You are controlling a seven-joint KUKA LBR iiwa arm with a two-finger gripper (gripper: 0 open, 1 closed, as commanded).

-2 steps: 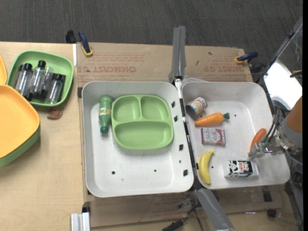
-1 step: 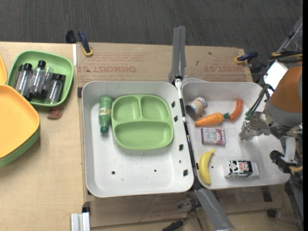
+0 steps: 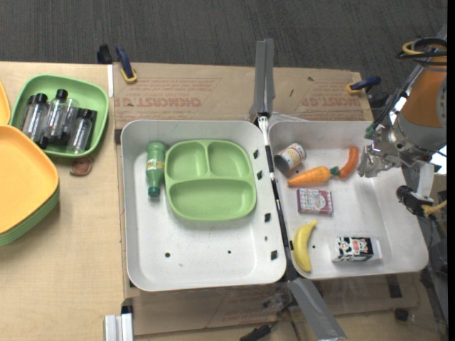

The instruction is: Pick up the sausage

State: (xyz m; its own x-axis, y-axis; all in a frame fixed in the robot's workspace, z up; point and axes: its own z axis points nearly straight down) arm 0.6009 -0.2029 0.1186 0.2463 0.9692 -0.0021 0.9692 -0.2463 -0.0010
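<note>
The sausage (image 3: 349,161) is a short, curved red-orange piece lying in the right bin (image 3: 398,258), near its back right. Its lower end almost touches the green top of a carrot (image 3: 310,176). My gripper (image 3: 367,166) hangs just to the right of the sausage, close to the bin's right wall, with the grey arm and its orange band above it at the frame's right edge. Nothing shows in the gripper.
The right bin also holds a small can (image 3: 290,155), a pink card box (image 3: 314,201), a banana (image 3: 304,245) and a cow-print carton (image 3: 354,249). In the left bin (image 3: 206,261) are a green divided plate (image 3: 210,178) and a green bottle (image 3: 155,168). Yellow plates (image 3: 25,187) and a green tray of bottles (image 3: 60,116) sit far left.
</note>
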